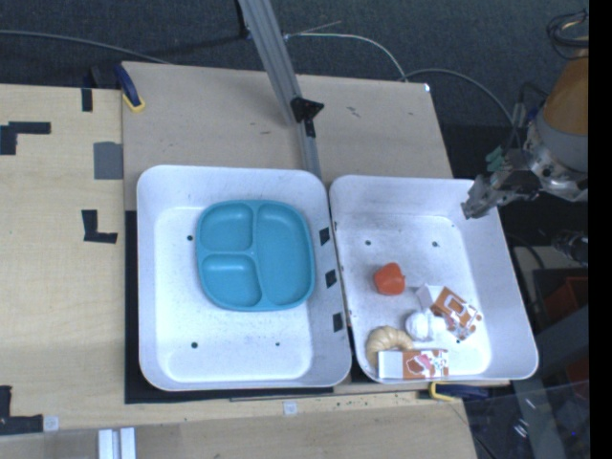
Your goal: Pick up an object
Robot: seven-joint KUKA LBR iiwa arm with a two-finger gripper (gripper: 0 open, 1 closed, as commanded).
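Two shallow white bins sit side by side on the tabletop (220, 122). The left bin (163, 285) holds a blue divided plate (255, 254), lying flat near its middle. The right bin (497, 285) holds a small cluster of things toward its near right corner: a red-orange rounded object (388, 278) stands a little apart, up and left of the rest; below it lie a white rounded item (421, 325), an orange-and-white packet (455, 313) tilted just beside it, a tan croissant-like piece (386, 338) and a flat orange-and-white carton (415, 362) along the bin's near wall. The arm (564, 113) reaches in from the right, and its hand (481, 202) hangs over the far right rim of the right bin, well apart from the cluster. The hand is small and dark here, so I cannot tell how it is set, and nothing shows in its grip. A grey metal rail (273, 41) slants across the upper tabletop.
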